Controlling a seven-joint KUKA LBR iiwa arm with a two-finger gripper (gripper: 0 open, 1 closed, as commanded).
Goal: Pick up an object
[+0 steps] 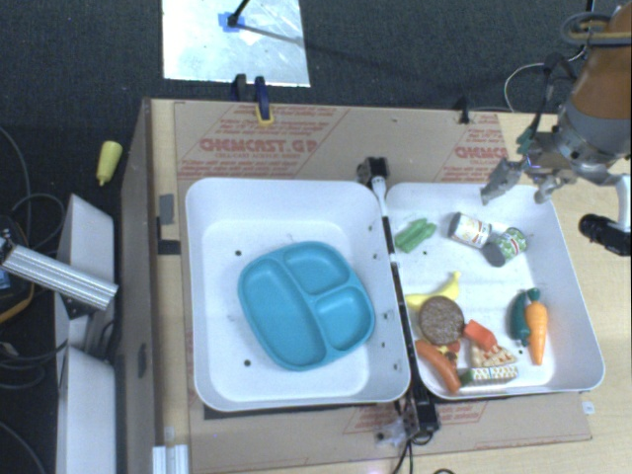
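My gripper [517, 185] hangs over the far right corner of the right bin [573, 265], fingers spread open with nothing between them. Below and left of it lies a small bottle [486, 238] with a green cap, on its side. A green bean pod [415, 234] rests near the bin's left wall. Toward the front sit a yellow banana [441, 291], a brown round patty [441, 319], a carrot [536, 330], a dark green vegetable [517, 315], a red sausage [438, 362] and a slice of toy food [491, 363].
The left bin [217, 215] bears a blue divided plate [304, 304]. A black divider clip [374, 172] sits between the bins at the back. A yellow object [108, 162] lies off the bench at the left, and a metal bar [54, 273] lies at the far left.
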